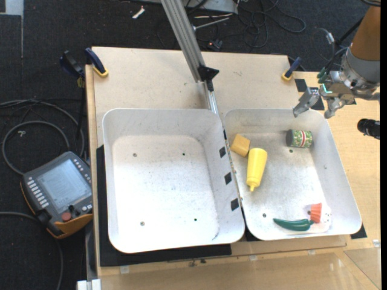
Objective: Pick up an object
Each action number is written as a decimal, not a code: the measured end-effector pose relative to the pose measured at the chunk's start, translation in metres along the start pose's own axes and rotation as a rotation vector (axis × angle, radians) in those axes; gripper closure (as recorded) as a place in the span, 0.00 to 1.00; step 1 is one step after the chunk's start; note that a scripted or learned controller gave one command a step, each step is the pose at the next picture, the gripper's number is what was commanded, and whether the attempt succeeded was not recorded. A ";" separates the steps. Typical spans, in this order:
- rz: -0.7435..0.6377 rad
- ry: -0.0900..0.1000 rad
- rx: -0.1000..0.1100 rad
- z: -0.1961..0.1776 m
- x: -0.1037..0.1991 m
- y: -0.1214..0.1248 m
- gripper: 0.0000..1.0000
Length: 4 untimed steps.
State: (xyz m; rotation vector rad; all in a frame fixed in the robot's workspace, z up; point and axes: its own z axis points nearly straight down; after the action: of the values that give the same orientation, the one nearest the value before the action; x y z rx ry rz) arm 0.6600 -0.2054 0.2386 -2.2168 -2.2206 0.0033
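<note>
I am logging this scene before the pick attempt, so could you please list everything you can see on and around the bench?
White bins: 2, white, side by side on the bench; left bin, right bin.
Mustard bottle: 1, yellow, lying in the right bin near its left side.
Block: 1, yellow, right bin, just up-left of the bottle.
Can: 1, green with a label, lying in the right bin's far part.
Chili pepper: 1, green, right bin's near edge.
Small orange item: 1, orange, beside the pepper's right end.
Clamps: 2, blue and yellow, far bench corners and.
Metal pole: 1, grey, slanting over the far bench.
Teach pendant: 1, grey and orange, floor at left.
Gripper: 1, grey, above the right bin's far right corner, open, holding nothing.
</note>
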 end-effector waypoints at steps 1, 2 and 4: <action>-0.001 -0.002 -0.003 -0.003 0.000 0.000 0.00; -0.002 -0.001 -0.001 0.042 0.002 0.006 0.00; -0.002 -0.002 -0.002 0.146 -0.004 0.009 0.00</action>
State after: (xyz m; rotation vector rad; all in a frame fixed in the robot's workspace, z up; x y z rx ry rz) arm 0.6681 -0.2095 0.0930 -2.2166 -2.2244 0.0028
